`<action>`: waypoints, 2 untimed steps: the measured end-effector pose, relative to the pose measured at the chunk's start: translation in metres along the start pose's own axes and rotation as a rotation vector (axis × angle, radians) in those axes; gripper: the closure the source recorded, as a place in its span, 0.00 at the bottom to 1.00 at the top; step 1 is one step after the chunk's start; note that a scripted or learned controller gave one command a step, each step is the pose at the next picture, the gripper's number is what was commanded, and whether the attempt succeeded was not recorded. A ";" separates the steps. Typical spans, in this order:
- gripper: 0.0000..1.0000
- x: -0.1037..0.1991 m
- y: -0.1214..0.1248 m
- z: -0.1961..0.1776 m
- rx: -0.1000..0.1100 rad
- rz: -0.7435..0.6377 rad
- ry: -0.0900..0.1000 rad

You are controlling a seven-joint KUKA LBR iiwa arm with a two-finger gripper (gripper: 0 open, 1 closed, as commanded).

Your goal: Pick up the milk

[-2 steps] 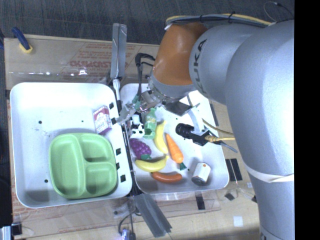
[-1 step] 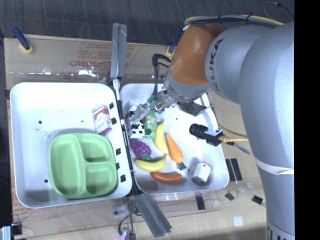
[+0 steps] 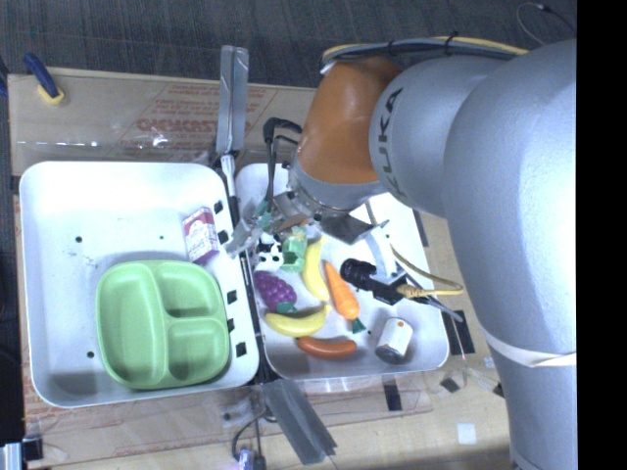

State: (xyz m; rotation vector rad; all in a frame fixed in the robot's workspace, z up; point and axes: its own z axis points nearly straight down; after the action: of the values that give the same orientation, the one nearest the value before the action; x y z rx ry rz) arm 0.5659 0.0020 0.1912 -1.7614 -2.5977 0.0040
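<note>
Camera view takes in two white bins on the desk. Nearest its front edge, well short of the gripper (image 3: 266, 225), the right bin (image 3: 431, 355) holds a red sausage (image 3: 328, 347) and a small grey can (image 3: 394, 339). Closer to the gripper lie a banana (image 3: 294, 319), purple grapes (image 3: 274, 288), an orange carrot (image 3: 343, 293) and a second banana (image 3: 313, 267). Across the divider from the gripper, the left bin (image 3: 59, 262) holds a green divided plate (image 3: 162, 321). A red-and-white carton (image 3: 201, 235) rests near the gripper, by that divider. What I take for the milk (image 3: 272, 254), a small white thing with black spots, lies in the right bin just beneath the gripper, on its near side. Too little of it shows to give its long axis. Whether the gripper is open or closed I cannot tell. The pick seems to need only a short drop straight down
</note>
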 end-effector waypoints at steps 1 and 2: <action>1.00 0.000 0.000 -0.010 0.001 -0.003 0.000; 0.00 0.000 0.000 -0.010 0.001 -0.003 0.000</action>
State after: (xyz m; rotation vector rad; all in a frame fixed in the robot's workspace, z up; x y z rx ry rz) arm 0.5664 0.0019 0.2010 -1.7571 -2.6000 0.0055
